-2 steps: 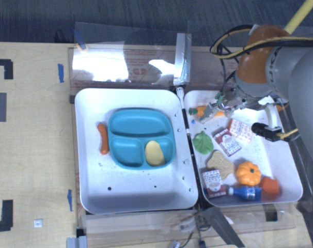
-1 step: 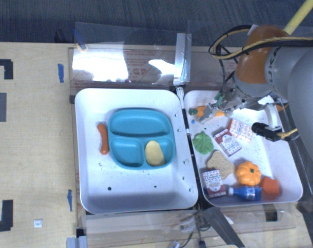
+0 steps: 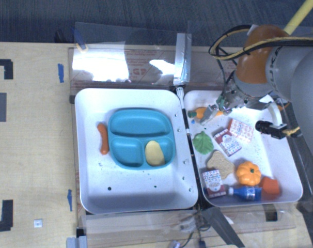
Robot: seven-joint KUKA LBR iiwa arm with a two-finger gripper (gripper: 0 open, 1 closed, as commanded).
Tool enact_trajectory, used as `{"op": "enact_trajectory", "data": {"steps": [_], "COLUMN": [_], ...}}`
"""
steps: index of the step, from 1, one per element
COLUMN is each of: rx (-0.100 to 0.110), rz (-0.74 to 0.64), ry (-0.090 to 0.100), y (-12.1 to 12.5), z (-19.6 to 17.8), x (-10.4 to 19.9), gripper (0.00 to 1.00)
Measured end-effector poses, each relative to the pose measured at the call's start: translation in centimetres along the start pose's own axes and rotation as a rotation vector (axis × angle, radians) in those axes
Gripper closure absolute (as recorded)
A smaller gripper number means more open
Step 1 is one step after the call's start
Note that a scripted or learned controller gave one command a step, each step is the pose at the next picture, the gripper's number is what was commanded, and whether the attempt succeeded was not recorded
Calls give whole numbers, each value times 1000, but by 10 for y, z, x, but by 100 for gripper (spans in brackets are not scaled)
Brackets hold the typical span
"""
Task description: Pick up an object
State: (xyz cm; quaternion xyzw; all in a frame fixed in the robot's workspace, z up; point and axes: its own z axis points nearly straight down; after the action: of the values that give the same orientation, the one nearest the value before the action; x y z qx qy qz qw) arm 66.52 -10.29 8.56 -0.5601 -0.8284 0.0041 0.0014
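Nearest, low in the frame: wooden counter [image 3: 27,154] carrying two white bins side by side. Against the bottom wall of the right bin [image 3: 274,154], a blue bottle [image 3: 248,192] on its side, its right end touching a red-orange lump [image 3: 270,185]. Just above these, a small orange pumpkin [image 3: 248,173] with a green stem, and left of it a slice of brown bread [image 3: 221,164]. Below the bread, a red-and-white packet [image 3: 212,181], close to the bottle's left end.

Level with these, in the middle of the left bin [image 3: 136,187]: a blue divided tray [image 3: 141,125], with a yellow rounded piece [image 3: 154,153] in its lower right compartment. Just beside the tray's left edge, on the bin floor, an orange sausage shape [image 3: 103,138].

Farther up the right bin: a green leaf [image 3: 203,142] near the left wall, then a red-and-white carton [image 3: 227,141], and a white card with red print [image 3: 242,129] just beside it.

In the upper left corner of that bin, an orange-and-green piece [image 3: 200,112], one of the objects for picking. Immediately right of it, the gripper [image 3: 222,105], low over the bin. Cannot tell whether open, closed or gripping anything.

Farthest, at upper right: the grey arm [image 3: 296,81] with its orange band [image 3: 260,53]. Behind the left bin, at top centre, a clear plastic sheet [image 3: 125,61].
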Motion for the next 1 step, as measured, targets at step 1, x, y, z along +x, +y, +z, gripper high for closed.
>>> {"op": "enact_trajectory", "data": {"steps": [1], "rx": [4], "rz": [163], "ry": [6], "y": [-2], "z": [0], "x": [1], "gripper": [0]}}
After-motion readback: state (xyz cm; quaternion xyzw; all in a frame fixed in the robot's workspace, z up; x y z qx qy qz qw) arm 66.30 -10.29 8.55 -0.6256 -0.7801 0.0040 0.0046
